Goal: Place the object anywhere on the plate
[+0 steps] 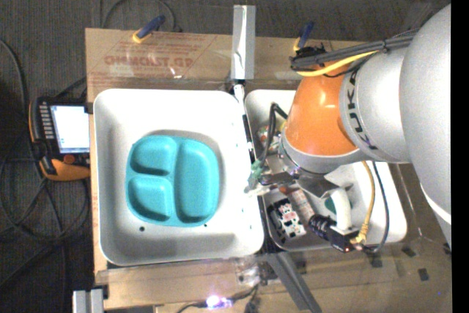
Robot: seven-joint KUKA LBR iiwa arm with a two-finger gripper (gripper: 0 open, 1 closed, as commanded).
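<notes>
Arm over the right bin, plate waiting on the left

The tool (272,171) hung low in the right bin (388,227); its state I could not tell. The teal plate (176,179) lay leftward, in the left bin (110,157).

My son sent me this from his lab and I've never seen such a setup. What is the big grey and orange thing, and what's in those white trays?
You are looking down, at a slant, from one camera fixed above a bench. The big grey and orange shape is a robot arm reaching in from the right. It bends down over the right white bin, and its hand sits low near the wall between the two bins. The arm hides much of that bin, so I cannot tell whether the hand holds anything. The left white bin holds a turquoise plate with three compartments, and nothing lies on it. The arm's job is to put an object on that plate. At far left sits a handheld controller with a lit screen.
</notes>
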